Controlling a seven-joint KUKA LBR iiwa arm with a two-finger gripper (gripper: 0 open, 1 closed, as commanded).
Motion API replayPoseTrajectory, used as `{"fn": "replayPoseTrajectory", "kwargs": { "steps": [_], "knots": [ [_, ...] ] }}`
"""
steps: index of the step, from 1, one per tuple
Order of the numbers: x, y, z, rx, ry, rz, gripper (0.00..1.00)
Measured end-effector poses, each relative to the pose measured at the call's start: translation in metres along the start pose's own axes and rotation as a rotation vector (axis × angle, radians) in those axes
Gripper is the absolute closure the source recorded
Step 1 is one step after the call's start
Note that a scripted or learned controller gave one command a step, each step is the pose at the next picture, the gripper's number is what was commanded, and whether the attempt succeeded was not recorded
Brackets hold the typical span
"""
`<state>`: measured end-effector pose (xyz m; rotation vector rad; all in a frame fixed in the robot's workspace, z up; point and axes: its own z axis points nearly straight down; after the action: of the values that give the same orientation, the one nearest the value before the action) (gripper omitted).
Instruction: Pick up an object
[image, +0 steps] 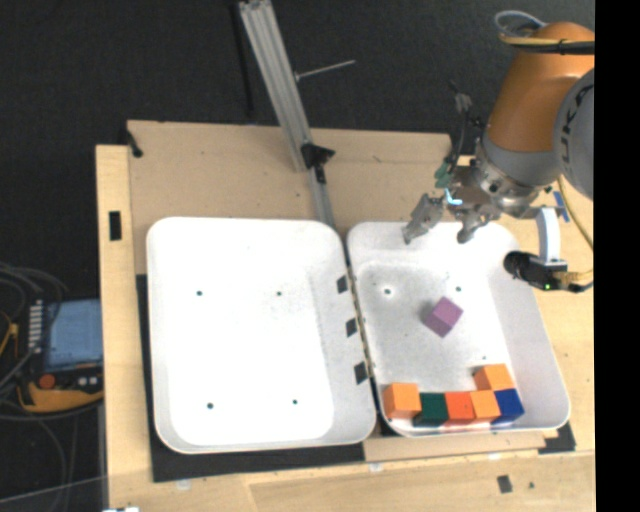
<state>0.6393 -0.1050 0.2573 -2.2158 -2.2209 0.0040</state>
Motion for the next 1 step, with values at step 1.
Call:
{"fn": "replayPoseTrajectory", "kwargs": {
  "steps": [1],
  "knots": [
    [0.0000, 0.0008, -0.0031, -0.005, -0.001, -0.001, 0.00]
  ]
}}
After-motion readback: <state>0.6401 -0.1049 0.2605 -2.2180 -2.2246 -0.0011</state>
